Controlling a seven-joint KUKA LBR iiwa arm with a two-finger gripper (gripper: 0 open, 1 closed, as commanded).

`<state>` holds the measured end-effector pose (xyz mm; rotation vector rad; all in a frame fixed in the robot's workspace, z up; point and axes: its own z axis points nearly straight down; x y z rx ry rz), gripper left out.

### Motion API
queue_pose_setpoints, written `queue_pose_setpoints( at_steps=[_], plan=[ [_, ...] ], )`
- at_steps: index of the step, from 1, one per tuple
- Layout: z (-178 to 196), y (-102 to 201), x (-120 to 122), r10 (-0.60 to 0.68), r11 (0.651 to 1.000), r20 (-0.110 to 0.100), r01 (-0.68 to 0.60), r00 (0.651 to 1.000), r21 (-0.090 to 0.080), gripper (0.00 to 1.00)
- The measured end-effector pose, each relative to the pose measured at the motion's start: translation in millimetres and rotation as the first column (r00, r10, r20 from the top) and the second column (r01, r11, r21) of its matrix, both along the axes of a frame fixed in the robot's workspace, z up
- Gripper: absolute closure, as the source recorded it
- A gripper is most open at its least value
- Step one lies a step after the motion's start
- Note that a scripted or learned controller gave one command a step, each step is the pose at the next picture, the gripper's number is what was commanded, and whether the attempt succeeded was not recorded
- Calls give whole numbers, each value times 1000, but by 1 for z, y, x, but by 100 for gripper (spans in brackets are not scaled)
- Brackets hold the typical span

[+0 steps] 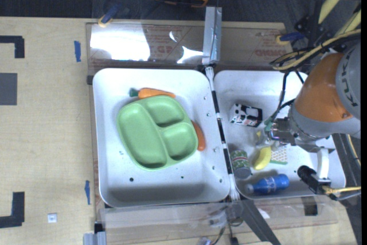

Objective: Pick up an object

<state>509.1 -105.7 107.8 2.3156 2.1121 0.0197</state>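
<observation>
Bottle (268, 184): blue, lying on its side along the near wall of the right bin (241, 89). Its long axis runs across the view.
Can (241, 160): green, near the bottle's left end, close to the wall between the bins.
Banana (262, 158): yellow, possibly a toy, though the view is coarse. It lies in the right bin between can and bottle, close to both. It is my likeliest pick.
Gripper (270, 135): I hang over the middle of the right bin, just beyond the banana's far tip. I judge I am here to come down on it.
Grip: cannot make out whether I am spread wide or closed. Nothing visibly held.
Banana axis: slants from near-left to far-right, with the far tip pointing up toward me. A pinch should cross that slant at the narrow width.
Box (246, 115): black and white, lying apart to the far left of me.
Left bin (109, 100): a green plate (156, 132) lies in the middle, and a carrot (155, 92) pokes out at its far edge. The plate is broad and flat, hard to pinch, so working in the right bin makes sense.
</observation>
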Motion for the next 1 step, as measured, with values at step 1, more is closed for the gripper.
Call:
queue_pose_setpoints(
  at_steps=[1],
  plan=[
    [85,8,-29,133,991,-16,-133,991,-3,100]
  ],
)
